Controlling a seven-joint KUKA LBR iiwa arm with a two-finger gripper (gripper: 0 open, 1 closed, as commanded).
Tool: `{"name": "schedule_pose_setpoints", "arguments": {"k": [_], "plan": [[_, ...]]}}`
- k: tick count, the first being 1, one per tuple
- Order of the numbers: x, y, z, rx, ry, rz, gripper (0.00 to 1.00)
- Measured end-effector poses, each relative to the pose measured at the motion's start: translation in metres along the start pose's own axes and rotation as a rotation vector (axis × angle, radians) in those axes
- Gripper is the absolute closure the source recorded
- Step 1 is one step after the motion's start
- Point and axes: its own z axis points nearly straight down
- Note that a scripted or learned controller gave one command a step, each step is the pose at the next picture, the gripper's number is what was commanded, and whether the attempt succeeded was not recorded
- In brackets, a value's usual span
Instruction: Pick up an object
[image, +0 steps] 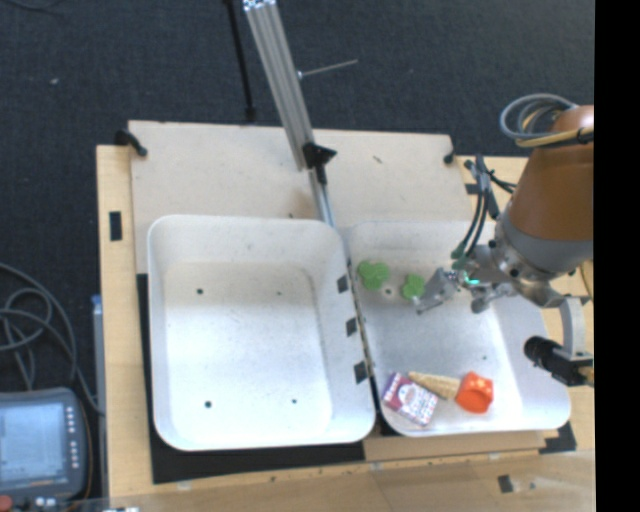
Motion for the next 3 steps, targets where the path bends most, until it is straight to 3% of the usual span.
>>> {"name": "schedule_pose_setpoints", "arguments": {"k": [1, 3], "plan": [[0.0, 0.001, -0.002, -0.005, -0.001, 0.003, 0.0], [-0.002, 0.01, 0.107, 0.002, -0.002, 0.005, 0.0]]}}
